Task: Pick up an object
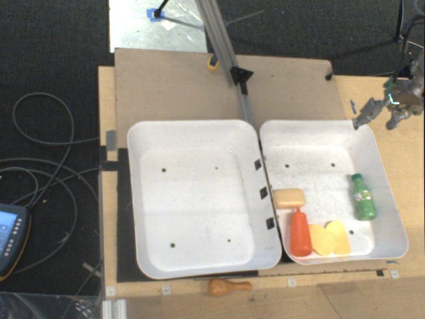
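1. at the upper right of the camera view we see the gripper (380, 115), above the far right corner of the right bin (319, 138); its two fingers stand spread apart and nothing is between them.
2. we judge that the step in hand is the approach: no object is picked yet, and the gripper is well apart from all of them.
3. the possible objects lie in the near part of the right bin: a green bottle (362, 197) by the right wall, a tan block (289, 198) near the left wall, an orange-red bottle (300, 232) just below the block, and a yellow piece (330, 238) touching this bottle.
4. the left bin (192, 198) holds no object; a small brown thing (229, 286) lies on the bench in front of it.
5. the next move, we think, calls for bringing the gripper toward us and down over one object; the green bottle is nearest and lies free of the others.
6. of the arm little is visible; the wrist enters from the right edge, with the fingers pointing left and down.
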You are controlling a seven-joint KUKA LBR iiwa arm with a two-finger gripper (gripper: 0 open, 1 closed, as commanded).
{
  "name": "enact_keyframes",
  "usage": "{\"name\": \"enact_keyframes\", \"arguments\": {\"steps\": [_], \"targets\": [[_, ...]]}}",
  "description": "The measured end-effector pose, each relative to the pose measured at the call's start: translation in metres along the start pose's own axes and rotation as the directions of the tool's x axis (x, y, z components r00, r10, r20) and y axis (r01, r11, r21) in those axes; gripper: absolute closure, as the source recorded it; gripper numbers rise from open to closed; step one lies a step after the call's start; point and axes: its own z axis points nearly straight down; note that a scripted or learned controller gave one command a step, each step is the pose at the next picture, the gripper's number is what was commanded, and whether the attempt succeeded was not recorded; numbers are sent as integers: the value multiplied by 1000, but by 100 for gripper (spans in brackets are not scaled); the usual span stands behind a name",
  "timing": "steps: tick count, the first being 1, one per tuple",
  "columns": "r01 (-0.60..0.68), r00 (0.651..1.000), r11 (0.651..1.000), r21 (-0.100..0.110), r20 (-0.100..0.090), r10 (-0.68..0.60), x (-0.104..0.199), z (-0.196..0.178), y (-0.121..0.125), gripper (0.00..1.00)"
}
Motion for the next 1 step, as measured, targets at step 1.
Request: {"name": "enact_keyframes", "arguments": {"steps": [1], "targets": [[2,1000,1000,-3,2,-2,0,-2,1,0]]}}
